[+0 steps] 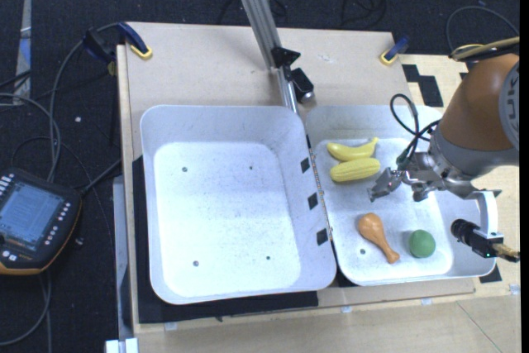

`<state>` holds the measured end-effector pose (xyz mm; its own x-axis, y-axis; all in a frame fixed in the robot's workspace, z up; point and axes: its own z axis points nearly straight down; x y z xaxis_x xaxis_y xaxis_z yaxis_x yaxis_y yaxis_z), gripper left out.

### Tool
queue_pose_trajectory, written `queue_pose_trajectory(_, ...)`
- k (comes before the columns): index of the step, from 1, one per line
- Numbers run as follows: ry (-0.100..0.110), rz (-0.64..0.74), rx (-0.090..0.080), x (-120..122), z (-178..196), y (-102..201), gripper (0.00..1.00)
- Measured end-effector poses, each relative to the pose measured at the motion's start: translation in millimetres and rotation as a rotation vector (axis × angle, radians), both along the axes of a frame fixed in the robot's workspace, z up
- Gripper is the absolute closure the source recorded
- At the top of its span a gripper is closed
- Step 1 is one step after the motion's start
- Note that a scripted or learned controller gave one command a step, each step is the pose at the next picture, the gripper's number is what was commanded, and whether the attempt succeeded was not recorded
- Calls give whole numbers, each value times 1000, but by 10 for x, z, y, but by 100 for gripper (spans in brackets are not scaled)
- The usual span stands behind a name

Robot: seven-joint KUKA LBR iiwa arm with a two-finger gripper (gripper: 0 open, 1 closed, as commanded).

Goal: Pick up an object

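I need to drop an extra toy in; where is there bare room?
The left bin floor is bare wall to wall. The right bin is crowded: banana, corn, drumstick, green ball, gripper.

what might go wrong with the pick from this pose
The gripper sits just right of the corn cob, which lies close against the banana. Closing here might catch both or nudge one aside. The chicken drumstick and green ball lie near the arm's path, so a sweep may knock them. The ball would likely roll.
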<state>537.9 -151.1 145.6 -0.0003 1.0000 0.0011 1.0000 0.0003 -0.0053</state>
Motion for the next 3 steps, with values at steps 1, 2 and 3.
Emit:
queue_pose_trajectory(1, -2, 0, -1, -7, -518, 3, 0)
queue_pose_trajectory(2, -5, -1, -1, -1, -401, 1, 100)
queue_pose_trajectory(3, -9, 1, -2, 49, 198, 54, 100)
